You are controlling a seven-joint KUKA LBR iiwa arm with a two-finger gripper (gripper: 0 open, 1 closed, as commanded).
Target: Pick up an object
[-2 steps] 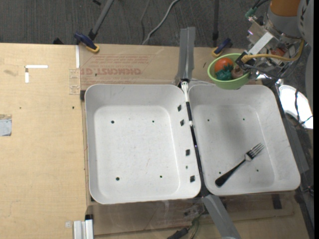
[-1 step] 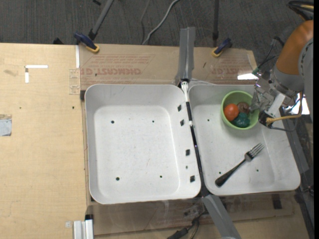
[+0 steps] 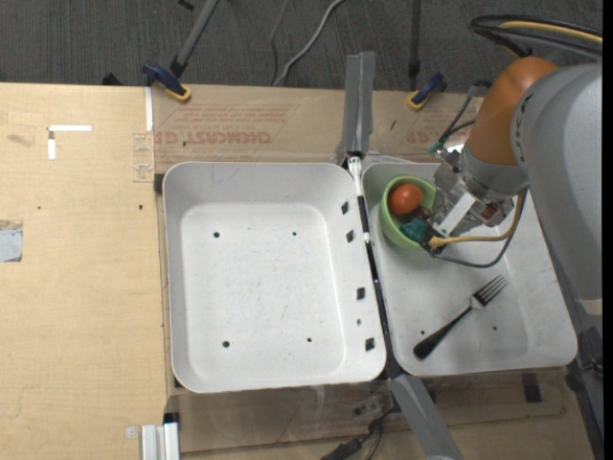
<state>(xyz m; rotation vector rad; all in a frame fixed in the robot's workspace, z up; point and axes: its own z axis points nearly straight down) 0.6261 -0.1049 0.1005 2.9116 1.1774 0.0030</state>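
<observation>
Fingers inside green bowl beside orange-red ball.

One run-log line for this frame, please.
gripper at green bowl rim | orange ball in bowl | fork loose, right bin

The scene is brightly and evenly lit from overhead, with soft light and no hard-edged shadows. The left bin reads almost pure white, close to overexposed on its floor, with faint grey shading along its inner walls. The fork at lower right casts only a thin, soft shadow on the right bin. The arm at the right edge is large, pale and slightly soft in focus, its grey shell showing a broad dull sheen. The dark floor along the top of the frame is dimmer and grainy. The tabletop at left is uniformly lit, without glare. Overall sharpness is moderate; fine detail is a little smeared.
</observation>
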